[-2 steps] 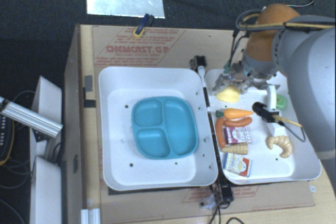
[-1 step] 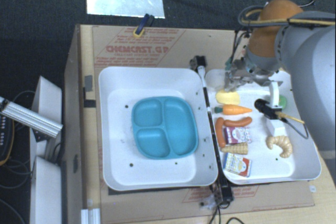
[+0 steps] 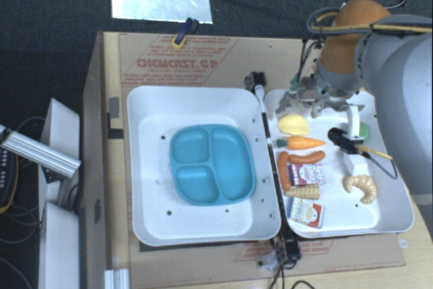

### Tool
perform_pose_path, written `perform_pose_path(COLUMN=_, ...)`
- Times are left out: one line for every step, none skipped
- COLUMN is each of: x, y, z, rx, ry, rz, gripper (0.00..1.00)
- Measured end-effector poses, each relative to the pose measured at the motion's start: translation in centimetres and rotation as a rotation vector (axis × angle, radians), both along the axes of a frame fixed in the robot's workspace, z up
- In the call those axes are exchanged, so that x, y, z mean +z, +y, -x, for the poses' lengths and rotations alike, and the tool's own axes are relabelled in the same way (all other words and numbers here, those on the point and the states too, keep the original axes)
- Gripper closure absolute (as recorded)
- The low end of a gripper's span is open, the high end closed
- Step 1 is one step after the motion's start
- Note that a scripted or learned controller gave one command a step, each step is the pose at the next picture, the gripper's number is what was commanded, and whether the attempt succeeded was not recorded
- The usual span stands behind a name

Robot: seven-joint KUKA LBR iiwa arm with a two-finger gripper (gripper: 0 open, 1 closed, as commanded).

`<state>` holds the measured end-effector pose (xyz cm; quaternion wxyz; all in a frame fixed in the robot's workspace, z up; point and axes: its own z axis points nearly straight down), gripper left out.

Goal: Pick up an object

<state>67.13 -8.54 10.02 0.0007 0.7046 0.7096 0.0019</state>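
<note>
Toy foods (image 3: 306, 142) — right bin (image 3: 399, 213)

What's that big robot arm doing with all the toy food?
The grey arm reaches in over the right bin, which holds toy food: a yellow lemon, a carrot, a sausage, a croissant and small boxes. Its tool hangs at the far end of that bin, near the lemon. Nothing looks picked up yet. The left bin holds a blue divided plate.
</note>
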Motion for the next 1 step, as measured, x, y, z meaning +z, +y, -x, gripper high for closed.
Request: perform_pose_path(x=-1.61, y=-0.59, z=4.03, rx=-0.006, ry=0.003, rz=0.002, gripper=0.0)
